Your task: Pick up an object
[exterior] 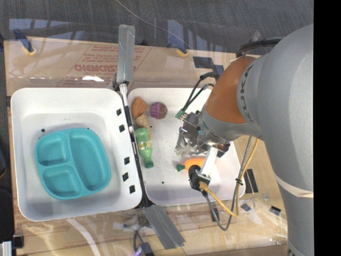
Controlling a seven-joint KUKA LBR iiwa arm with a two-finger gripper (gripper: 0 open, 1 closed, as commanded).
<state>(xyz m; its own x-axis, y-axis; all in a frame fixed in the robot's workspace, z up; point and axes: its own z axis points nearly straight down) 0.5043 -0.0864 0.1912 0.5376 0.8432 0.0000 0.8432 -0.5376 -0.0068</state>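
Grey arm (277, 116) bulks closest to the lens, reaching in over the right edge of the right bin (165, 193), orange band above the wrist, bent down so the tool points at the bin floor. Left bin (21, 143) next in size; it carries a teal divided tray (72, 162) lying flat near its centre, likely a drop-off spot, untouched. Right bin holds the candidates. Gripper (186, 145) sits low in the middle of that bin, just above an orange item with a green tip (193, 164), which lies toward the bin's lower right part and is partly covered by the wrist hardware; whether the gripper is spread or pinched I cannot tell, cabling and housing hide it. Nothing seen clamped, so I judge the pick not yet made. Along the left wall of the right bin: a green bottle-like piece (144, 147) lying lengthwise, a tan-brown piece (139, 108) above it toward the upper left corner, a small purple item (158, 110) just beside that. These three rest well apart from the tool.
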